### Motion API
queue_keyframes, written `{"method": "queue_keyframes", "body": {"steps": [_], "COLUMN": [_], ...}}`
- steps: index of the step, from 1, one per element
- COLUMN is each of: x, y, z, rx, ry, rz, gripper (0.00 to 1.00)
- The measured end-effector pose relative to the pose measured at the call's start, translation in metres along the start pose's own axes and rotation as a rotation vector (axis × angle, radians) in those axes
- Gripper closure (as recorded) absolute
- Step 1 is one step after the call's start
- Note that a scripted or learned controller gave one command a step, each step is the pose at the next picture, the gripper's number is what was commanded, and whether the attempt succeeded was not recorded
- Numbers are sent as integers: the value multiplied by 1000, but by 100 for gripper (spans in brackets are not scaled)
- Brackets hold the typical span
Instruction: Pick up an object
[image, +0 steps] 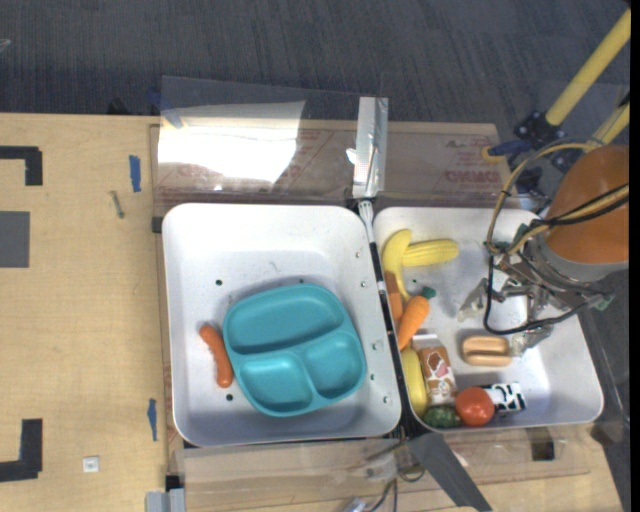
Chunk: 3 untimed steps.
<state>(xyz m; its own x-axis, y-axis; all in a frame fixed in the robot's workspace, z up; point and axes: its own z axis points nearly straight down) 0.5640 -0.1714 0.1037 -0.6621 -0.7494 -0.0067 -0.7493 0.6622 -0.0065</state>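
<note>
Tool (520, 300): sits low over the right bin (570, 385), upper-right part, amid a tangle of cables. Whether it stands wide or narrow: cannot tell, the wrist and wiring hide it. Nothing seen held.

Progress: pick not yet done, in my judgement. All candidate objs lie in the bins. Nearest to the tool is the hot dog (486, 349), just below-left of it, apart from the tool as far as can be told. Remaining steps: close on 1 obj, lift clear.

Arm pose: enters from the right, orange band (598, 215) above the wrist, wrist pointing down into the bin.

Outward, right bin: banana (398, 252) and corn cob (430, 252) at top left; carrot (412, 318) beside the divider; snack packet (436, 372) below it; tomato (475, 405) near the front wall, black-and-white item (508, 397) just beside it.

Left bin (190, 250): teal 3-compartment plate (293, 347), sausage (217, 355) touching its left edge.

Desk (70, 300): bare wood, black marks.
</note>
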Motion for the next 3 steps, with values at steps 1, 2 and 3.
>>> {"method": "queue_keyframes", "body": {"steps": [1,2,3], "x": [32,41,27], "y": [-10,-27,24], "z": [15,15,14], "rx": [0,3,2], "ry": [-2,-3,-1], "rz": [39,-61,12], "gripper": [0,0,0]}}
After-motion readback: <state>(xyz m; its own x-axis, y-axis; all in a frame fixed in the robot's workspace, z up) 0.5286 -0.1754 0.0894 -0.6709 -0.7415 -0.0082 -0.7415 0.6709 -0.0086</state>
